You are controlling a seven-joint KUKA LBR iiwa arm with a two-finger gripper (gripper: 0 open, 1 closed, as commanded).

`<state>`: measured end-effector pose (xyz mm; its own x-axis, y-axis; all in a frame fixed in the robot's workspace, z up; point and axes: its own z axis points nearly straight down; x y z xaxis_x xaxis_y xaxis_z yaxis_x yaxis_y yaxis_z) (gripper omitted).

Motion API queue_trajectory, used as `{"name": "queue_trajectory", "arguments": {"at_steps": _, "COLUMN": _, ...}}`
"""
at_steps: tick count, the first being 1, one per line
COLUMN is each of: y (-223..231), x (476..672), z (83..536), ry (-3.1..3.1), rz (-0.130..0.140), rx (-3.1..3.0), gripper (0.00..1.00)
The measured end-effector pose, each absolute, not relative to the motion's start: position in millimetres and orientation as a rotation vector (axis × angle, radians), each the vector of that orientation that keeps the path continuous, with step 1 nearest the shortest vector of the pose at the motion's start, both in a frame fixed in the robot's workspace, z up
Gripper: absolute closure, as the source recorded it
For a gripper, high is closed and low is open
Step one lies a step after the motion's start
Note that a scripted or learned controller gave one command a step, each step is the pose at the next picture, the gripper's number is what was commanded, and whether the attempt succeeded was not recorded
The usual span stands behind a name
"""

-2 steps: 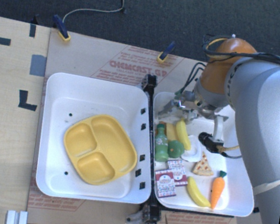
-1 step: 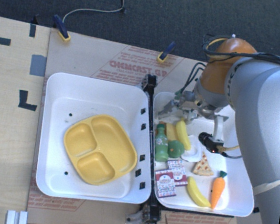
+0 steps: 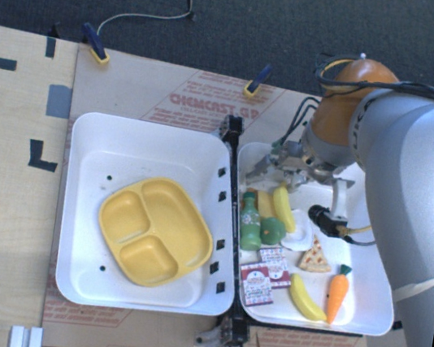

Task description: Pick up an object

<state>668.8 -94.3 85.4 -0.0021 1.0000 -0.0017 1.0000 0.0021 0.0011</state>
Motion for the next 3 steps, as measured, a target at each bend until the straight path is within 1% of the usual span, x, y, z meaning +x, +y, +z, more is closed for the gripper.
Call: {"name": "queue_trajectory", "arguments": {"at_steps": 3, "y": -98.6, "x": 668.9, "z": 85.5, "ry": 2.222, "rz": -0.001, "rx": 2.217, "gripper": 0.0}}
